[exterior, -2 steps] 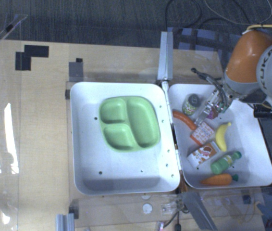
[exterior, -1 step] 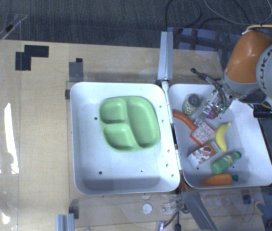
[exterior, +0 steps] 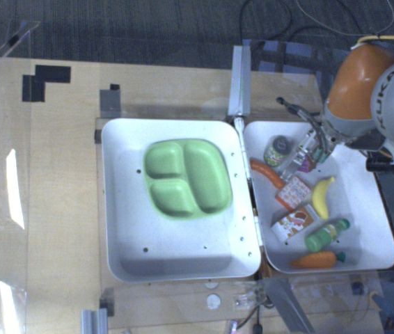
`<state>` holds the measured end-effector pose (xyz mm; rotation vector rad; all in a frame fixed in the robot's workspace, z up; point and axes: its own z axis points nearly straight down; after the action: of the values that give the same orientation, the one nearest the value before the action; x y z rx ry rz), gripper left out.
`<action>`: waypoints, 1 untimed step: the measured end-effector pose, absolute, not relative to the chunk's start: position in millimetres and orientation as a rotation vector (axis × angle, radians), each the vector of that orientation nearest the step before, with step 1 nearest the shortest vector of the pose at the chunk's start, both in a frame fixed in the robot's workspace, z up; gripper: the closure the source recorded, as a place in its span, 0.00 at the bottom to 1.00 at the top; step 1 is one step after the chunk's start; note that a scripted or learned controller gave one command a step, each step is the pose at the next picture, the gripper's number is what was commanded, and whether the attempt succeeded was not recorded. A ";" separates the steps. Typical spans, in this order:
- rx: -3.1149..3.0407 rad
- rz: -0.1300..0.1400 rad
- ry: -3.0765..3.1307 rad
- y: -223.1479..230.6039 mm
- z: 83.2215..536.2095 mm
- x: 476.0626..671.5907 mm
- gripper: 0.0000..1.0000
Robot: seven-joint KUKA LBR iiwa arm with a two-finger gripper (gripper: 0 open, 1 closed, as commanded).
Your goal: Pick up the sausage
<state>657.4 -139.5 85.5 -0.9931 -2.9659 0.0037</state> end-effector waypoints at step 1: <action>-1.027 0.007 -2.957 -137.1 85.5 657.1 0.00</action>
<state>657.1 -137.1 85.5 -1.0266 -2.9574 0.0070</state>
